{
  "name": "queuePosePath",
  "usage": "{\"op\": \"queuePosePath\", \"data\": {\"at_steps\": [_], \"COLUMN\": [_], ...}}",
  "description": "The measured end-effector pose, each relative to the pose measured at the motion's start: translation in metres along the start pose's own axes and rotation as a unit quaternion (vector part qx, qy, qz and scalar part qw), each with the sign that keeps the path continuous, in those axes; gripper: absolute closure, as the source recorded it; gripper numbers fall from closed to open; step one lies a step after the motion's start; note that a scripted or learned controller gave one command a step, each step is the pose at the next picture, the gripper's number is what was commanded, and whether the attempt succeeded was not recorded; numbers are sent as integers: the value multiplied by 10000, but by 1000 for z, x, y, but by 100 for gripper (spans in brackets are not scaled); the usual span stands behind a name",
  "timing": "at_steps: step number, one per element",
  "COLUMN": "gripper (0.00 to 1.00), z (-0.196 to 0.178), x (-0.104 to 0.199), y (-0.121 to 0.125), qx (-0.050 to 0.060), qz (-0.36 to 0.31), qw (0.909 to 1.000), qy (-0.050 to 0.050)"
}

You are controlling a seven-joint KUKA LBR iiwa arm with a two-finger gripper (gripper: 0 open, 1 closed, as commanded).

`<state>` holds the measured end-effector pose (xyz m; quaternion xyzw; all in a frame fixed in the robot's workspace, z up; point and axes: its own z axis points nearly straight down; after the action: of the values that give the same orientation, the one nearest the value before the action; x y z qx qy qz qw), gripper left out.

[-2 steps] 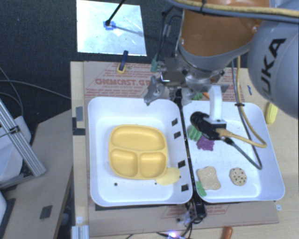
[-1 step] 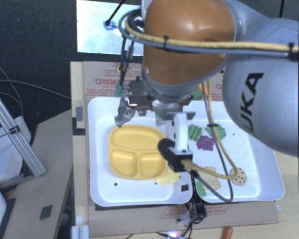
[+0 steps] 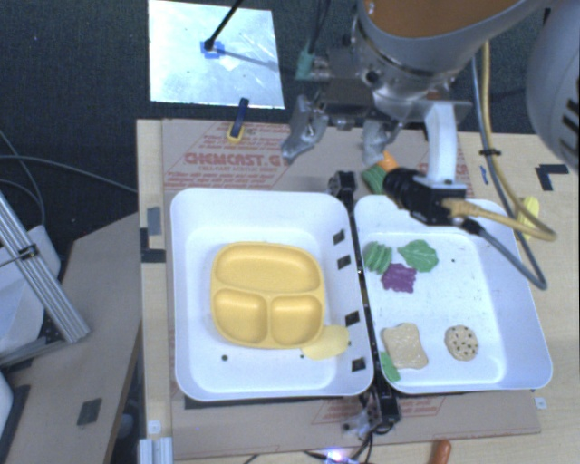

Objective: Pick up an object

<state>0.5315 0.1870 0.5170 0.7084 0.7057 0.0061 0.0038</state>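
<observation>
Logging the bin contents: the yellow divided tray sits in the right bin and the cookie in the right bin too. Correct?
Not quite. The camera view shows the yellow divided tray in the left bin. The cookie is in the right bin, as you said.

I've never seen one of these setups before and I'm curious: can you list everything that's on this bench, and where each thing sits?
white bins: two, white, side by side on the bench
divided tray: one, yellow, middle of the left bin
flat yellow piece: one, yellow, left bin, at the tray's near right corner
leafy toys: two, green, upper part of the right bin
purple leaf toy: one, purple, right bin, just below the green ones
toast toy: one, tan, near edge of the right bin
cookie toy: one, tan with dark dots, right of the toast
arm: one, grey with orange band, over the bins' far edge
claw: one, metal, open, holding nothing
</observation>
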Motion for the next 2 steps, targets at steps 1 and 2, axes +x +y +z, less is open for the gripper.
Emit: {"op": "queuePosePath", "data": {"at_steps": [1, 2], "gripper": [100, 100], "z": [-6, 99], "x": [4, 50], "y": [-2, -40], "qx": [43, 122], "qz": [-52, -64], "qw": [10000, 9999], "qy": [-4, -29]}}
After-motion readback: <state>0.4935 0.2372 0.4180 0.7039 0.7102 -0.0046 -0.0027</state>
